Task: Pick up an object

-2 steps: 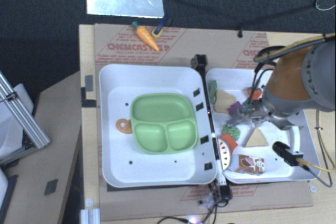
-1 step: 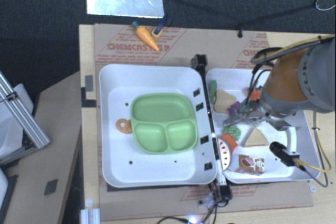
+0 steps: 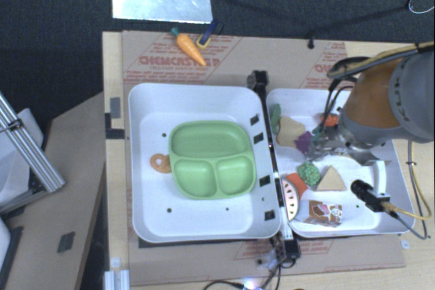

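The arm (image 3: 394, 102), grey with its orange band, rose nearest the camera, bent down over the right bin (image 3: 401, 204). Its pincer (image 3: 325, 140) hung low among the toys there, just beside a purple piece (image 3: 304, 142) and a tan slab (image 3: 291, 128); whether it was wide or narrow I cannot tell. Nothing showed as gripped. Close below lay a green netted piece (image 3: 309, 173), a tan wedge (image 3: 332, 180), a watermelon slice (image 3: 291, 193) and a small printed packet (image 3: 325, 212). The left bin (image 3: 146, 166) held a green divided plate (image 3: 211, 158) and a little pretzel (image 3: 160, 163); a toy carrot (image 3: 190, 49) lay apart on the bench (image 3: 136, 64). This looked like the reach-and-descend step, the grasp not yet made. Next would likely be settling over one piece, probably the purple one, closing, then lifting straight up.
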`<control>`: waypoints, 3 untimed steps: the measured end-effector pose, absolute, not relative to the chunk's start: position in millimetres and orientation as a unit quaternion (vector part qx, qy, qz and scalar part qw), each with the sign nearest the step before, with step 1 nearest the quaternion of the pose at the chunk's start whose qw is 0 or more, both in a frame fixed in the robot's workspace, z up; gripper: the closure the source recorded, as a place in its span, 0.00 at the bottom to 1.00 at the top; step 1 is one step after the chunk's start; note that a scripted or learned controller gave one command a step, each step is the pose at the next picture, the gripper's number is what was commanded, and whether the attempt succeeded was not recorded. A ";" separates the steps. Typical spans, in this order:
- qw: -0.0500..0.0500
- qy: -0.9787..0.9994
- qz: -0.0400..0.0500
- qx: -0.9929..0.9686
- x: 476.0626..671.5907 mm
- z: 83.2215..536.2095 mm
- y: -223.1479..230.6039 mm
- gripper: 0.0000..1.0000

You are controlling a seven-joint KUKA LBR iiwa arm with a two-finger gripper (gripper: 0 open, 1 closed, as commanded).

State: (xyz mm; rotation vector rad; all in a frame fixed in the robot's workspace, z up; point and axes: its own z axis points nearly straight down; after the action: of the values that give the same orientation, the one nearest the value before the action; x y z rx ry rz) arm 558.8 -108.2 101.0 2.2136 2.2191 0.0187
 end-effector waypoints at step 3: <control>0.001 0.709 0.001 0.706 564.8 225.4 -110.7 1.00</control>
State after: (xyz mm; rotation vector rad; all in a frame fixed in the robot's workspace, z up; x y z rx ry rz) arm 564.8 -110.7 225.4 2.2148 2.2247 0.0032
